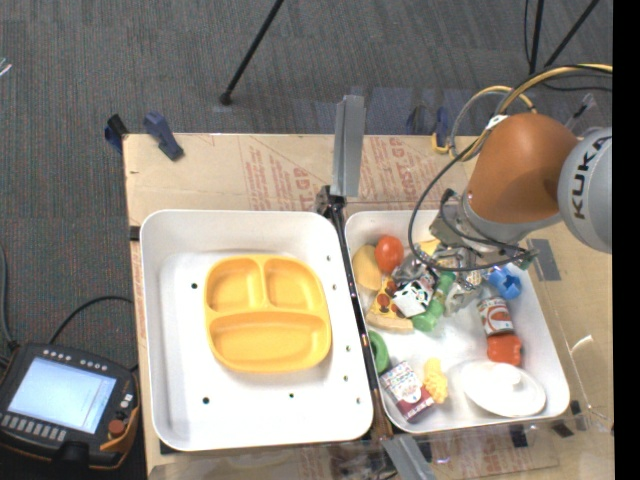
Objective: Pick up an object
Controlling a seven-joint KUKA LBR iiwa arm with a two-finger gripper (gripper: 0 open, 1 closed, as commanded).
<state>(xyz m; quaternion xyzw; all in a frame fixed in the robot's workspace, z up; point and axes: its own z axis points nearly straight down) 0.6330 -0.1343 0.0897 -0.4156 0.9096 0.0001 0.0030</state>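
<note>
Heaped in the right shallow white bin [556, 363]: a red round ball [389, 252] at eleven o'clock, a black-and-white patterned toy [408, 298] near centre, a blue plastic piece [506, 284] at two o'clock, a flat white round lid [497, 389] at five o'clock, a pink printed carton [408, 391] at seven o'clock. Lowered over the centre among these, the grey two-finger gripper [440, 276]; apart or together, cannot tell. Lying in the middle of the left shallow white bin [160, 268], a yellow divided plastic tray [268, 313].

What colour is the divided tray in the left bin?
Yellow-orange, seen plainly in the camera view: the divided tray lies in the left bin.
</note>
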